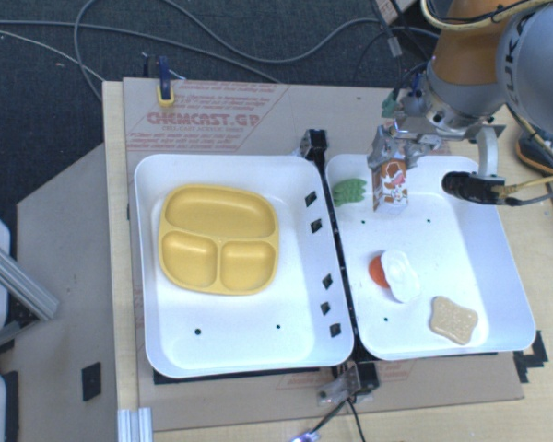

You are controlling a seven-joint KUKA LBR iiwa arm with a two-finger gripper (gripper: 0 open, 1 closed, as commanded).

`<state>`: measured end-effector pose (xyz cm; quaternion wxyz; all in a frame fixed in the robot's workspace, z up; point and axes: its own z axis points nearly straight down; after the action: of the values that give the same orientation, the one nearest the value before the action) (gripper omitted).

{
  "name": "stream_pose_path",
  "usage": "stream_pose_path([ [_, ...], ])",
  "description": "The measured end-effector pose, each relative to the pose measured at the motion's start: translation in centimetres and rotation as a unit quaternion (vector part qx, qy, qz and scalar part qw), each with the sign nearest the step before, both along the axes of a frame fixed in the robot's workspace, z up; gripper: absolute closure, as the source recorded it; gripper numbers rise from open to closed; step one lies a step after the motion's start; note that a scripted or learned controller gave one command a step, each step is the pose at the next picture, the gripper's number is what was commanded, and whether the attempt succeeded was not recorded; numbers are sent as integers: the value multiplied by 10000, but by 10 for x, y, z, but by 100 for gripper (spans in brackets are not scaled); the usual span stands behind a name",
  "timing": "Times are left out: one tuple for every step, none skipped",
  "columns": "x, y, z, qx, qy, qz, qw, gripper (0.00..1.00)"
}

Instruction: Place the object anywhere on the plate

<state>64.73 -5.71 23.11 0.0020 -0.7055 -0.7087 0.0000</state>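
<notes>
The tabletop [212,122] carries two shallow white bins side by side. In the left bin [295,320] lies a yellow plate [219,238] with three compartments, one long across the top and two smaller below; nothing rests on it. The right bin [498,274] holds the rest of the things. Near its upper left corner lies a small green piece [349,191], close to the divider between the bins. Just right of it stands a small carton [391,183], red and white with a brown top, upright or nearly so, at the back of the bin. The claw [393,151] is directly above the carton, its metal fingers coming down around the carton's top, so that it appears to be grasping the carton, though the contact itself is hard to make out. Lower in the bin, near the middle, a white piece [401,274] lies over a red one [378,271], touching it. Toward the lower right corner lies a tan cookie [452,320], apart from the others. The arm [479,35], grey with an orange band, reaches in from the upper right. Cables [212,35] trail over the dark floor behind the tabletop.
</notes>
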Motion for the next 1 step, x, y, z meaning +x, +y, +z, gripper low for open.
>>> stream_pose_path([
  [-18,54,4,-1,5,3,10000,100],
])
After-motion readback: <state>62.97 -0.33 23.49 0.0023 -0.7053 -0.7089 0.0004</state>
